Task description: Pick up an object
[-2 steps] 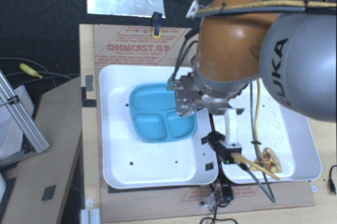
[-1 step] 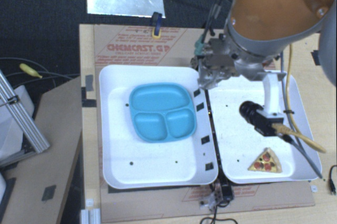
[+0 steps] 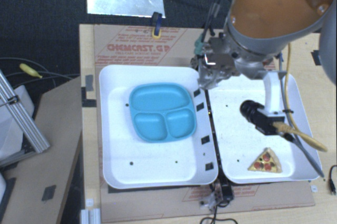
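Pizza (image 3: 266, 161): one toy slice is lying flat near the front corner of the right bin (image 3: 231, 165), apart from everything else; it is looking like the easiest pick.
Brush (image 3: 268, 119): one black-headed tool with a white handle is lying just behind the pizza, its handle running toward the back of the bin and a yellow cord trailing off to the right.
Plate (image 3: 160, 112): one blue three-part plate is sitting mid-way in the left bin (image 3: 118, 165); flat and wide, it is likely hard to pinch except at the rim.
Bins: two are standing side by side, touching along the middle.
Gripper (image 3: 206, 80): it is hanging over the back of the seam between the bins, near no object; I cannot tell how it is set, and nothing is visibly caught in it.
Step in hand: the arm is likely reaching in, with no target engaged yet.
Doing it well: going for the pizza or the brush handle, coming straight down, centring over the piece, and staying off the bin walls.
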You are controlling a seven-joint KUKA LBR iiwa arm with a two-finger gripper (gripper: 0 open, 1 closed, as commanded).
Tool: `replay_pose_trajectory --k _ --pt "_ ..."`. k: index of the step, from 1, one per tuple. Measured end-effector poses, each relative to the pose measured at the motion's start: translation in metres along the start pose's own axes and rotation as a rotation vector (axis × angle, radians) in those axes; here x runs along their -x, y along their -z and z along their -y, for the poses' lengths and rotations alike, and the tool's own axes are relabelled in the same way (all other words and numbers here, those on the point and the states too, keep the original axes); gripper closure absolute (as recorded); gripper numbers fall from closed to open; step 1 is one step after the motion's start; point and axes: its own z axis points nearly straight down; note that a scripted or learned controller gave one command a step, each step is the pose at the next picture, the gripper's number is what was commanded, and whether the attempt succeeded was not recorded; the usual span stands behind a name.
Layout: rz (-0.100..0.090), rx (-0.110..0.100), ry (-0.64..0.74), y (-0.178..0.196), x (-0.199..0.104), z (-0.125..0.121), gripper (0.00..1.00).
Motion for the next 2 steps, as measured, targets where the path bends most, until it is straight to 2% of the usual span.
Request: replay_pose_trajectory --k 1,2 --pt "0.002 -0.004 -0.002 0.002 0.009 0.010 1.00" --pt "0.002 -0.001 -0.007 0.012 0.064 0.009 1.00"
